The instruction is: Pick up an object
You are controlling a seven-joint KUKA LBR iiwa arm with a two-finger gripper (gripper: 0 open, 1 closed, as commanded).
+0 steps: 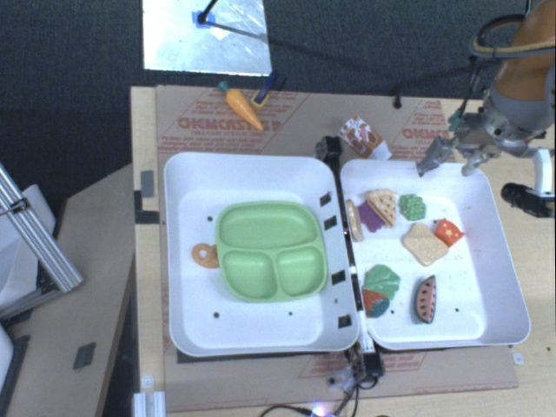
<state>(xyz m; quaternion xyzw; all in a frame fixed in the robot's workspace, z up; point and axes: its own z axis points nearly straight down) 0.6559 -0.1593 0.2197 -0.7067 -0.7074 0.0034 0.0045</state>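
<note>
Nearby, toy foods (408, 233) crowding right bin (495, 233)

My green plastic three-compartment tray (269, 250) lies in the left white bin (187, 181). A small orange pretzel-shaped ring (205, 255) lies just left of that tray. The right white bin (495, 259) beside it holds toy foods.

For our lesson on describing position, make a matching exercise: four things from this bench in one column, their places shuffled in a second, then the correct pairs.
Things:
1. green tray
2. carrot
3. watermelon slice
4. pretzel

Places:
A. on the cardboard beyond the bins
B. middle of the left bin
C. left bin, beside the tray's left edge
D. right bin, near its front

Pairs: 1-B, 2-A, 3-D, 4-C
</note>
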